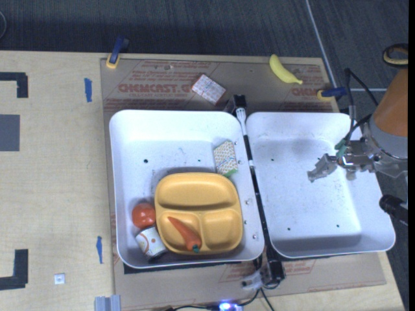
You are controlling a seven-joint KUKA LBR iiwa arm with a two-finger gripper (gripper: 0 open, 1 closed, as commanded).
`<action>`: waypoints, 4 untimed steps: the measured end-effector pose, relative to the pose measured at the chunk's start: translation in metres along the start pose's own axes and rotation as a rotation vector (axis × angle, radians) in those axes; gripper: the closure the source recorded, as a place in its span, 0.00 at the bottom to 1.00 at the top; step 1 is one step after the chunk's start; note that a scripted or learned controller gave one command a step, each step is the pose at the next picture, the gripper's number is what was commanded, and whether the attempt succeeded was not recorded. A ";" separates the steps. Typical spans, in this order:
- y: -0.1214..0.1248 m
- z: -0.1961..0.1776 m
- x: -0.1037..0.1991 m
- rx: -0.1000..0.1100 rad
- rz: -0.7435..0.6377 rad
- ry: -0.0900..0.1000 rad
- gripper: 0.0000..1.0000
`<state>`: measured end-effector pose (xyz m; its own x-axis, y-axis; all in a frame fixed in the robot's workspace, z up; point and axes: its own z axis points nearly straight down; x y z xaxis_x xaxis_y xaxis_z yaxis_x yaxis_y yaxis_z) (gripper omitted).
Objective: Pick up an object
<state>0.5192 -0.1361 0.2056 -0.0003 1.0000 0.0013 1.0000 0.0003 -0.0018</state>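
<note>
The left bin [130, 135] holds a yellow divided plate [198, 211] with an orange carrot [184, 232] lying in its front left compartment. A red tomato [142, 215] and a small white and orange can [150, 241] sit left of the plate. A patterned packet [225, 157] leans by the bin's right wall. My gripper [320, 170] hangs over the right part of the right bin [311, 238], pointing left, far from all these objects. Nothing shows between its fingers.
On the board behind the bins lie a yellow banana [284, 70] and a small patterned card [208, 89]. Blue clamps [117, 50] hold the board's corners. The arm [395, 118] with its cables enters from the right edge.
</note>
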 end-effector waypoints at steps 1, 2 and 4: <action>0.000 0.000 0.000 0.000 0.000 0.000 0.00; 0.000 0.000 0.000 0.000 0.000 0.000 0.00; 0.000 0.000 0.000 0.000 0.000 0.000 0.00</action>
<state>0.5192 -0.1361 0.2056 -0.0003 1.0000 0.0013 1.0000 0.0003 -0.0018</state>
